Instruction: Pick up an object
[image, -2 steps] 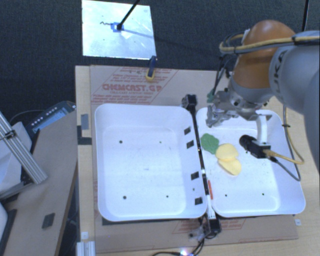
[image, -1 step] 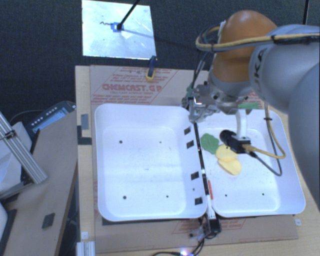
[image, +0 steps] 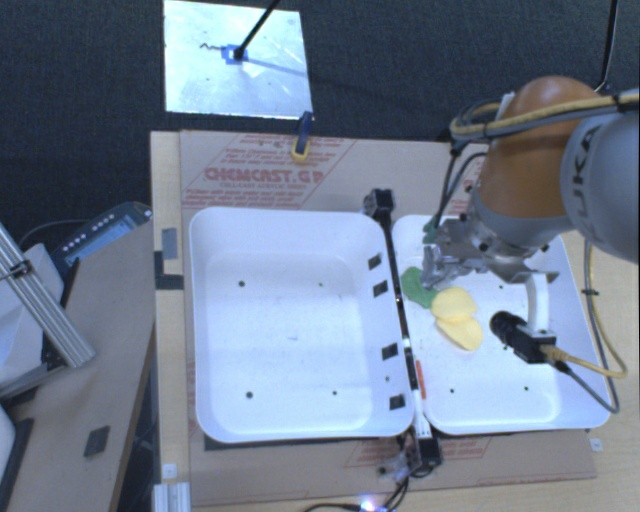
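Bright, even overhead light washes the white bins (image: 290, 330) nearly featureless, with soft shadows along their inner walls. The foil sheet (image: 237, 58) glares. The arm (image: 545, 160) looks slightly blurred; overall sharpness is modest.

Printed in red on the cardboard sheet (image: 262, 170) under the bins: "CHEMCAST GP" (last letters hard to make out). On the grey arm (image: 600, 180), partial black letters "UK".
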